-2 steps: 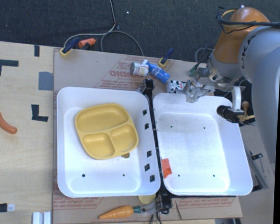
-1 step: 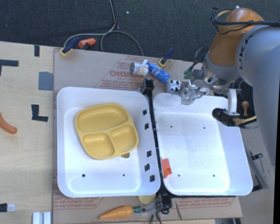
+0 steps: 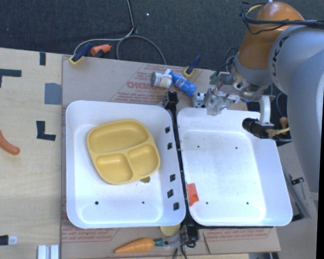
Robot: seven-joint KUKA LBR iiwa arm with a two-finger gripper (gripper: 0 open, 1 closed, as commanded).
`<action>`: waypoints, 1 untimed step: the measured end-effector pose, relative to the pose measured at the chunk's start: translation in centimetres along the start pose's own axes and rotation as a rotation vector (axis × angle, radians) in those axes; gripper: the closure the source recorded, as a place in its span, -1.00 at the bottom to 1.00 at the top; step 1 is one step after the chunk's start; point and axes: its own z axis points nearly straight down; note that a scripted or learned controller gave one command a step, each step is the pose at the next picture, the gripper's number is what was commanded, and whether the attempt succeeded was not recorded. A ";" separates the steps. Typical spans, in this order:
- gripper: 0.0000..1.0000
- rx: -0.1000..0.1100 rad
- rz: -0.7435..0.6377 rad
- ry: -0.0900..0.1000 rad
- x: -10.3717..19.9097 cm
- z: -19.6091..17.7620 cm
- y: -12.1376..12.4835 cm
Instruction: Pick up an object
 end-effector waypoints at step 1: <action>1.00 0.006 0.002 0.000 0.8 2.5 -3.8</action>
